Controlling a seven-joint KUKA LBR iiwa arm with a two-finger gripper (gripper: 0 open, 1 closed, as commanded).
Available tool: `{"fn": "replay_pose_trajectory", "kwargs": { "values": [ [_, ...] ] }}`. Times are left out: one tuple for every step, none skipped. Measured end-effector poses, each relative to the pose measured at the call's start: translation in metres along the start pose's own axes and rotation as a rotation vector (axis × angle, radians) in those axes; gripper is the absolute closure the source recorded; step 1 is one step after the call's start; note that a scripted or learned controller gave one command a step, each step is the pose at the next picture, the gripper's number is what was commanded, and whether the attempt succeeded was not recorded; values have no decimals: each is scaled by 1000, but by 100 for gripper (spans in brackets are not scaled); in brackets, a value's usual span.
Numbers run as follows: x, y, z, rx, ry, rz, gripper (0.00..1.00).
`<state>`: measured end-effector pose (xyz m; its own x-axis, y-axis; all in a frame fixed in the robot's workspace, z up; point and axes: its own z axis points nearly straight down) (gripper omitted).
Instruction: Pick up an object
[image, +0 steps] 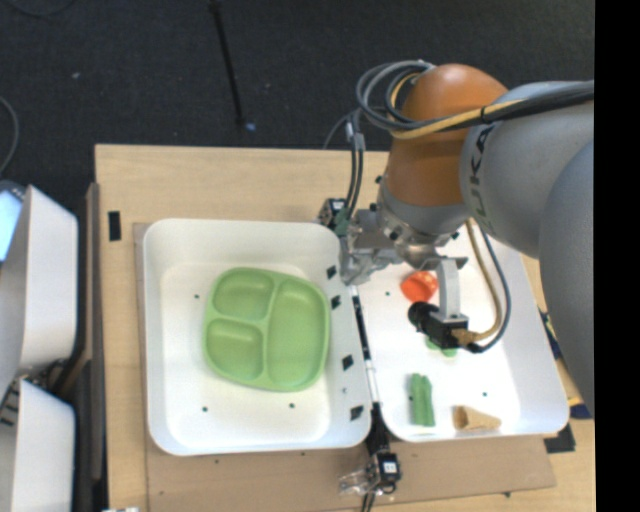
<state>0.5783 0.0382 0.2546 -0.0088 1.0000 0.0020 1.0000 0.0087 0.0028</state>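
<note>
The gripper (358, 262) is seen at the right bin's (520, 390) ten o'clock corner — its grip cannot be told. An orange object (420, 285) is found near it, at its three o'clock.

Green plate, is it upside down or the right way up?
Right way up. The green plate lies flat in a white bin, its three compartments facing upward.

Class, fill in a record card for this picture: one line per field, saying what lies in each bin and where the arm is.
left bin: green divided plate
right bin: orange piece, green block, tan wedge
arm: over the right bin, beside the divide between bins
</note>
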Motion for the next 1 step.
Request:
{"fn": "replay_pose_trajectory", "kwargs": {
  "values": [
    [51,-2,-4,2,0,0,100]
  ]
}}
